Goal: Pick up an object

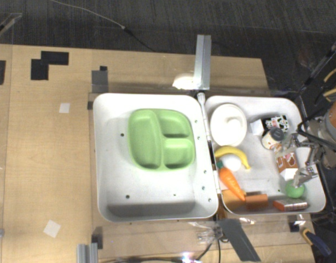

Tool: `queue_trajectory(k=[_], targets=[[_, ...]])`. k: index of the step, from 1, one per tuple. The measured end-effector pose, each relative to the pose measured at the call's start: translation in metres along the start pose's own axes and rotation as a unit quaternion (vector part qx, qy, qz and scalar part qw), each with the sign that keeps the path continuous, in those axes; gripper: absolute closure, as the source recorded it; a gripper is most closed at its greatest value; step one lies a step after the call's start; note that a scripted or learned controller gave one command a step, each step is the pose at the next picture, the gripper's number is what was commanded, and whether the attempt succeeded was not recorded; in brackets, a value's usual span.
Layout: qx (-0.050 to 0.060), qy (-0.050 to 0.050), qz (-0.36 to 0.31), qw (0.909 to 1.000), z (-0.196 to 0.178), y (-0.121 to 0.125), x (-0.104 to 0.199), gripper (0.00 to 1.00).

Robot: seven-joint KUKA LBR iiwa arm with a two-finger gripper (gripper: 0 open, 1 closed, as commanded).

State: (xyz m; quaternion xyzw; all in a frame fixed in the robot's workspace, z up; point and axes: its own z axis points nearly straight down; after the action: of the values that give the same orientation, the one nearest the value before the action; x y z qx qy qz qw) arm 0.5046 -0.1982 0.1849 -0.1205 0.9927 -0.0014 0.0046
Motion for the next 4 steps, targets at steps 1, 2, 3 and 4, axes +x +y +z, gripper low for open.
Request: queue_trajectory(k=[1,2,3,4], targets=[[0.001,-0.001,-0.012,0.9999,0.0869,-0.006,0.0057,0.0],[0.002,-0.003,-0.003,1.0,0.093,-0.006,0.0073,0.0],[0.001,-0.003,0.042,0.9991,0.0933,-0.0044,0.0073,0.0],[0.0,-0.004,0.085,0.9964,0.0935,-0.0029,0.0083,0.0]])
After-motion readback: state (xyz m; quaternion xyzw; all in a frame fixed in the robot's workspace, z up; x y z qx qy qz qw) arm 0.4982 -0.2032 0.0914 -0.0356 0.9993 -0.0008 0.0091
